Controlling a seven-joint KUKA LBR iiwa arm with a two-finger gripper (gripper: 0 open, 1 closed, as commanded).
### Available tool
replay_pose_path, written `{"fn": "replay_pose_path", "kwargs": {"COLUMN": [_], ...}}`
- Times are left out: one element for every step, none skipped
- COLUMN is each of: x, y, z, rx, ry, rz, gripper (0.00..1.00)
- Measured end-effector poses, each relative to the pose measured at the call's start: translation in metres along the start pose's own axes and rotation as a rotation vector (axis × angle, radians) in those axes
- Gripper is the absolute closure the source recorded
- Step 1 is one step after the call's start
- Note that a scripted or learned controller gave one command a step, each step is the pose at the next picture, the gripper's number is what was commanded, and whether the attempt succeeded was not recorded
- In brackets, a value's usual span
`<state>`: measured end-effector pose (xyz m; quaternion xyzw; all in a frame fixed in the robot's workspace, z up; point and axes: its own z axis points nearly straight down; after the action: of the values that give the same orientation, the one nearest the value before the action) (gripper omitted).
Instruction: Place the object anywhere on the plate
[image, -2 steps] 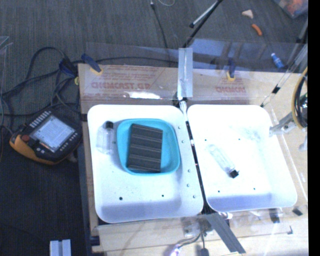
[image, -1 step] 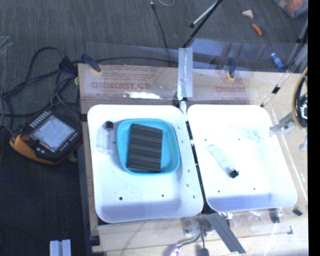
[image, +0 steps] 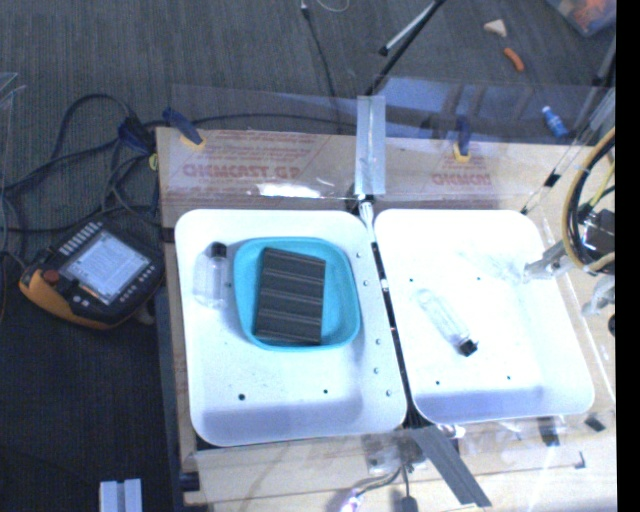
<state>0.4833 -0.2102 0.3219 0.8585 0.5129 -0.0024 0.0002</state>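
From my seat, can't tell the gripper's (image: 540, 265) state at 3 o'clock, so I'd grab the bottle (image: 445, 321) mid-body, then drop toward the plate's (image: 343, 300) 9 o'clock.

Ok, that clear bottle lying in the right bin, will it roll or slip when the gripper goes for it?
The clear bottle lies on its side on the right bin floor, so a nudge across its length would likely roll it. Its smooth, see-through wall looks slippery. It appears empty, so probably light and easily knocked away.
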Motion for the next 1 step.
{"fn": "replay_pose_path", "kwargs": {"x": [-0.0026], "y": [0.0027], "z": [-0.0259], "rx": [0.001], "ry": [0.001], "rz": [0.117], "gripper": [0.00]}}
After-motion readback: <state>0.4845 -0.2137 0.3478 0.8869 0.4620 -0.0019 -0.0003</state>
